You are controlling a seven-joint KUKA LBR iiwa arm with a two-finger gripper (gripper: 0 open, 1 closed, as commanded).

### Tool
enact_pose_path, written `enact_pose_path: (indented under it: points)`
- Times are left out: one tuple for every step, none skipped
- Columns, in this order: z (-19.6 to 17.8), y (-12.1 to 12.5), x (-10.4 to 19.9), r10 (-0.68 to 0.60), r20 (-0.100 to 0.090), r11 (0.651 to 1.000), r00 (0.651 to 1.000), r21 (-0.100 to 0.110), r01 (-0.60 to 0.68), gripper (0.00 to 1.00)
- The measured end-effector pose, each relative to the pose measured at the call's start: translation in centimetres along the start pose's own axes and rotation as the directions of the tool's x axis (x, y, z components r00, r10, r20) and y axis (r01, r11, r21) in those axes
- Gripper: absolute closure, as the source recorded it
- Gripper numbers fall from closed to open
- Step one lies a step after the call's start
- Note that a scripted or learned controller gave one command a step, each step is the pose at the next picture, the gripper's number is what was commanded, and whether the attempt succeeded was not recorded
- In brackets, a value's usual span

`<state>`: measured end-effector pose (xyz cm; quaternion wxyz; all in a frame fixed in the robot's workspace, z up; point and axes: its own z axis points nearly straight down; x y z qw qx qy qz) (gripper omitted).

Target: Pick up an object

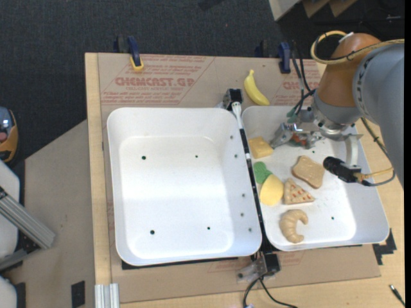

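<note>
The right bin (359, 226) holds several toy foods. A pale yellow cheese block (260, 147) lies by its left wall, with a green piece (261, 171) and a yellow lemon-like piece (271, 190) below it. A bread slice (308, 171), a triangular waffle-like wedge (298, 193) and a croissant (293, 225) lie toward the middle and front. My gripper (293, 133) hangs over the far part of this bin, just right of the cheese block and above the bread slice. Nothing is seen held in it.
The left bin (128, 133) sits beside the right one, their walls meeting along a black strip. A toy banana (255, 88) lies on the cardboard board behind the bins. Blue clamps (135, 51) hold the board's far edge. Cables trail from the arm (343, 82).
</note>
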<state>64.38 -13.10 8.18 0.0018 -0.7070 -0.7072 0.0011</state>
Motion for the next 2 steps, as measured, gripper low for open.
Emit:
enact_pose_path:
  points:
    - [-1.4,0.2,-0.1,0.001,0.002,1.000,1.000,-0.007,-0.001,1.00]
    - [-11.0,-0.9,7.3,-0.007,0.000,1.000,1.000,-0.014,0.007,1.00]
